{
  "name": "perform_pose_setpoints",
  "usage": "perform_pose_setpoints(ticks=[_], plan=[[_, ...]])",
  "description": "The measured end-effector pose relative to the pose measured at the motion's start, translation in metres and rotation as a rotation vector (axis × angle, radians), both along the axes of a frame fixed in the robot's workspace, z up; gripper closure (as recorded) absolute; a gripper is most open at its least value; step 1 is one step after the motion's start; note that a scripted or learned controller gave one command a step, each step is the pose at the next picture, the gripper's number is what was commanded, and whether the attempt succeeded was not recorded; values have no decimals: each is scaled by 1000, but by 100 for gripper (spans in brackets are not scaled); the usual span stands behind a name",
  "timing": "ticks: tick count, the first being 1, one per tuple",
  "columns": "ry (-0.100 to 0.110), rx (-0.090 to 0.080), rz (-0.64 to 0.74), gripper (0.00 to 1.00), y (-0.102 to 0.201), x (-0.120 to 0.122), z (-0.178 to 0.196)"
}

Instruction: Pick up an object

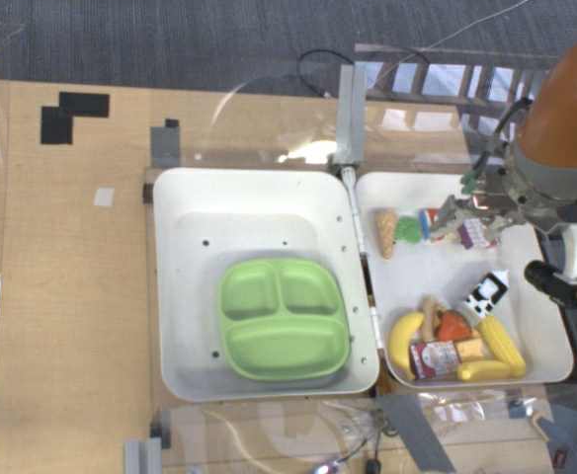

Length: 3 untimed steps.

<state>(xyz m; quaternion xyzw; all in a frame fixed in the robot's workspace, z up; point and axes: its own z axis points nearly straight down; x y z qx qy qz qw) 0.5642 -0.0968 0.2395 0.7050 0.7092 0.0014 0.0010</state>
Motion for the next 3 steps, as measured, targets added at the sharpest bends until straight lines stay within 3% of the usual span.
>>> perform_pose_setpoints(ticks=[1,2,3], plan=[[-1,-1,181,0,23,22,-29],[-3,-3,186,0,-44,16,-14],[1,-1,99,0,-43,41,-143]])
